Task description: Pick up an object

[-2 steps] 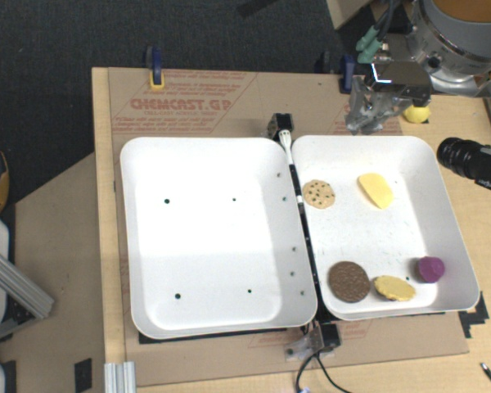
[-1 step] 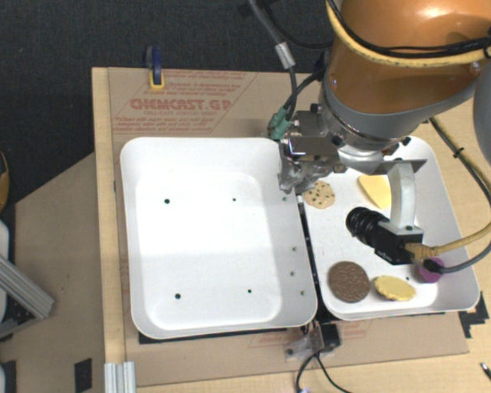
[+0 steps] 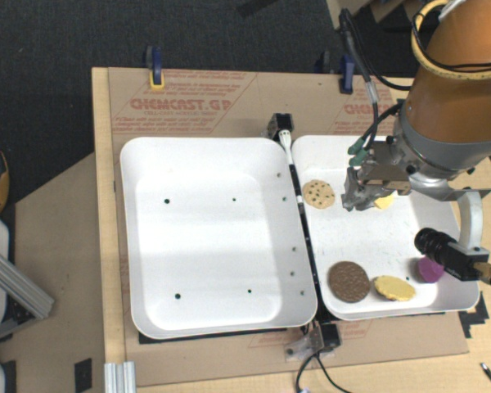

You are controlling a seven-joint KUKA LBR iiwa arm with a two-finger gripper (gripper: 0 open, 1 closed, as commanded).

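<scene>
My gripper hangs over the upper middle of the right bin, reaching in from the right. A small yellow object peeks out just beside its tip, partly hidden by it; whether they touch I cannot tell. A tan chocolate-chip cookie lies just left of the gripper. Near the bin's front edge lie a round brown cookie and a yellow oval piece. A purple object sits at the right, half hidden behind a black fitting.
The left bin lies beside the right one, with a black divider rail between them. A black cylindrical fitting juts over the right bin's right edge. Both bins rest on a cardboard sheet.
</scene>
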